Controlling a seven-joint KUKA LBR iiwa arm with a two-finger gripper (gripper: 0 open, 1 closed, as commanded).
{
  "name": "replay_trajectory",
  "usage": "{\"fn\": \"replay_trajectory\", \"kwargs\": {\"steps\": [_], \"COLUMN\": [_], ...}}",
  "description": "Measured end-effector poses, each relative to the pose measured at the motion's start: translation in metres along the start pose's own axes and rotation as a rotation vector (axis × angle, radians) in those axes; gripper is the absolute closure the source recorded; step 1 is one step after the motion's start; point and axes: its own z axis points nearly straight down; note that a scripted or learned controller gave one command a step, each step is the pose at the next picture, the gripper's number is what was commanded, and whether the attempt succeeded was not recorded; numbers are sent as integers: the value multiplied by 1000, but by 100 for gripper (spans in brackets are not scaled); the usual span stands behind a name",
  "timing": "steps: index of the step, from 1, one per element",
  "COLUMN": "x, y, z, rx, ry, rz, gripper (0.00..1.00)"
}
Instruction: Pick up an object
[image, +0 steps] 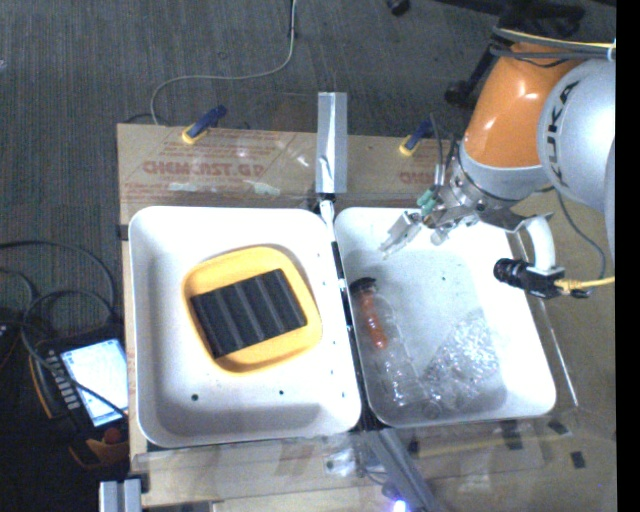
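Note:
My gripper (416, 236) hangs over the far edge of the right bin (520, 340), its two fingers spread open with nothing between them. Below it, along the bin's left wall, lies a clear plastic bottle (378, 325) with a dark cap and an orange-red label. A crumpled clear plastic piece (462, 352) rests at the bin's centre right. In the left bin (160, 250) sits a yellow tray-like object (252, 306) with a black ribbed middle.
A metal divider post (331, 150) stands at the far end between the bins. Two blue-and-yellow clamps (203, 123) hold the cardboard backing. A black cable plug (524, 274) hangs off the arm over the right bin's right rim.

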Motion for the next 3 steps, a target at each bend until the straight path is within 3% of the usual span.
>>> {"fn": "replay_trajectory", "kwargs": {"steps": [1,2,3], "x": [-30,-76,-48], "y": [-33,-50,16], "z": [138,92,141], "rx": [-12,0,-11], "ry": [-11,2,-3], "rz": [7,177,159], "gripper": [0,0,0]}}
